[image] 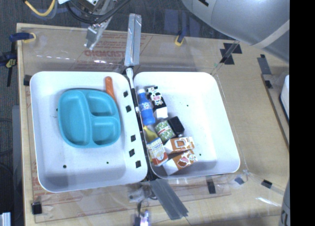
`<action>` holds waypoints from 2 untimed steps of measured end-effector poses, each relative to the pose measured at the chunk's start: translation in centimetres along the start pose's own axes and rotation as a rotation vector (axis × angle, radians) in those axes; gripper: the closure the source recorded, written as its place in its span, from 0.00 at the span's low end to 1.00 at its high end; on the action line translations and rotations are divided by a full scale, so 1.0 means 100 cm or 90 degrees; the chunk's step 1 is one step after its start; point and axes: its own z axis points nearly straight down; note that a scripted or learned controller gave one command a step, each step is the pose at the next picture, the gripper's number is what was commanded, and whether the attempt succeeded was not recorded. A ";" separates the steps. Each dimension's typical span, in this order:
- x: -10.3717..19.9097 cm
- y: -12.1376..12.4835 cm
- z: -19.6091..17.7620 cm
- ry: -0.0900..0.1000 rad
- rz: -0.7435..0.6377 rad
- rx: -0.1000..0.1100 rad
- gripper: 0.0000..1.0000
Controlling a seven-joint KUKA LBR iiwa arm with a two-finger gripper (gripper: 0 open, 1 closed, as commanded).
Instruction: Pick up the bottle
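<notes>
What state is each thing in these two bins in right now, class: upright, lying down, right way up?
bottle: lying on its side along the right bin's left wall.
blue divided tray: flat, right way up, in the left bin.
orange carrot: lying beside the tray's upper right corner.
small cartons: tumbled in a pile, touching.

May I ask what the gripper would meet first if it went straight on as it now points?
Likely the clear bench sheet behind the left white bin, not the blue plastic bottle; the gripper points downward there, though depth is unclear.

bottle (pixel 145 111) hemmed by cartons (pixel 167 136)
</notes>
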 end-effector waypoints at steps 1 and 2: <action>-0.013 -0.018 0.000 0.001 0.256 -0.002 1.00; 0.026 0.043 -0.001 0.002 0.515 0.002 1.00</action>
